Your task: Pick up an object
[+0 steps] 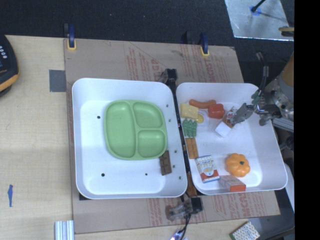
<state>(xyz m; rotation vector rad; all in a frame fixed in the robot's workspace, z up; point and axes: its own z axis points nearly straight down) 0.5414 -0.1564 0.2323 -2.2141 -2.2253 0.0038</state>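
The right bin [265, 149] holds several small items. An orange pumpkin [237, 164] lies near the front, beside a small red and white carton [206, 168] and a reddish block [231, 184]. Along the bin's left wall are a yellow piece [190, 111], a green piece [189, 128] and a brown strip [191, 148]. At the back lie an orange sausage shape [201, 104] and a red piece [216, 111]. My gripper [239, 114] reaches in from the right, low over the bin's back right part, just above a white cube [222, 130]. A small reddish thing [230, 117] sits at its tip.
The left bin [87, 134] carries a green divided plate [135, 129] and a dark brown block [164, 162] near its right wall. Clamps [203, 44] pin the cardboard at the back. A black and yellow device [6, 64] sits at the far left.
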